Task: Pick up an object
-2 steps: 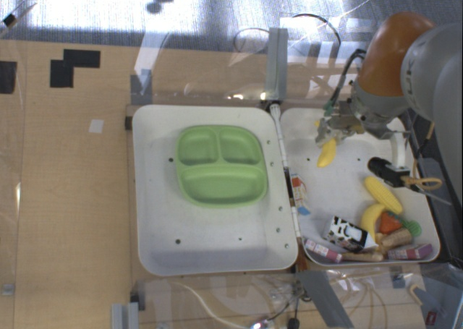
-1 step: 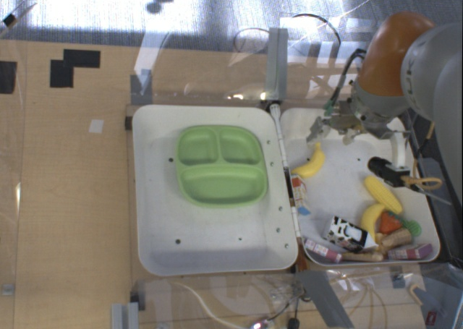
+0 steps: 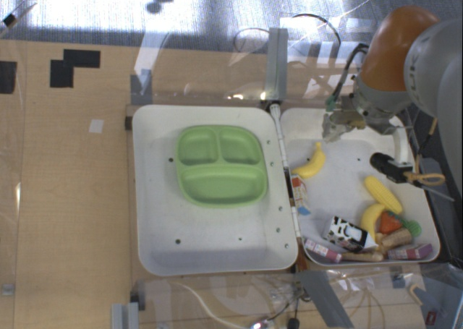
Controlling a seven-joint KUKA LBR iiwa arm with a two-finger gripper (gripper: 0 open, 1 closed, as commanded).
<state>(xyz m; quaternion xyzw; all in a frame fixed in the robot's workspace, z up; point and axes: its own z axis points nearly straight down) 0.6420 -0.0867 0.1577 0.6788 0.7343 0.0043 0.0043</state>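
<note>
Approach step: gripper (image 3: 334,131) hovers above the far end of the right bin (image 3: 340,148), nothing held. Nearest candidate, a banana (image 3: 312,164), lies just below it, beside the divider. Next move, judged: descend and centre over the banana. Finger spread: cannot tell.

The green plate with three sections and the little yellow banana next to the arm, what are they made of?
The green divided plate looks like moulded plastic: one even colour, soft matte sheen, rounded ridges. The small yellow banana is probably a plastic toy too, smooth and evenly yellow, though real fruit can't be ruled out from this view.
</note>
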